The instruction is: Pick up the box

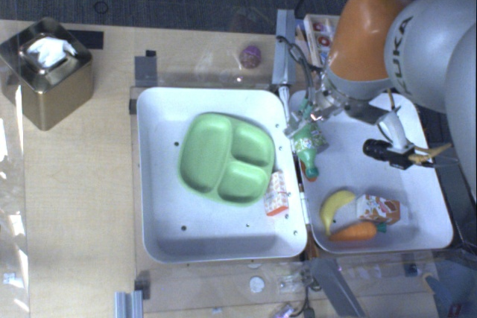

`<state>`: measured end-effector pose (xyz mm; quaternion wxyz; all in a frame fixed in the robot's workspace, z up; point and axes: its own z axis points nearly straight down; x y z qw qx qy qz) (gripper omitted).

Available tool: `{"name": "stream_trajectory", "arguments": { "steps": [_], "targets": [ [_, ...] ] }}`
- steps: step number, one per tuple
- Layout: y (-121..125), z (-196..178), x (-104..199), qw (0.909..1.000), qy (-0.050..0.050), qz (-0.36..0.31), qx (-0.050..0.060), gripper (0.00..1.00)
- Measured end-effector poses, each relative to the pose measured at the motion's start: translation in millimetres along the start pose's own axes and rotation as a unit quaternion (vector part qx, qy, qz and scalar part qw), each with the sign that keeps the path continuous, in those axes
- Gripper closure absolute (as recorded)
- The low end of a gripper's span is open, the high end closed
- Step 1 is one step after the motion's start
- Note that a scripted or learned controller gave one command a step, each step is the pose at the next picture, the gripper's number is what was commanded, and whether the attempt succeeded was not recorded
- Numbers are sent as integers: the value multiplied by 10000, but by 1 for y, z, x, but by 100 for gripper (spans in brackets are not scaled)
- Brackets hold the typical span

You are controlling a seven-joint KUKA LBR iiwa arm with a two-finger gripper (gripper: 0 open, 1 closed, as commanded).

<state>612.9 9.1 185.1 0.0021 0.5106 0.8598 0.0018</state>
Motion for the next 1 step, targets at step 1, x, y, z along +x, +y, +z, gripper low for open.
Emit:
{"name": "stream_trajectory", "arguments": {
  "steps": [1],
  "targets": [
    [-93, 0, 90, 9947, 5, 1029, 6, 100]
  ]
}}
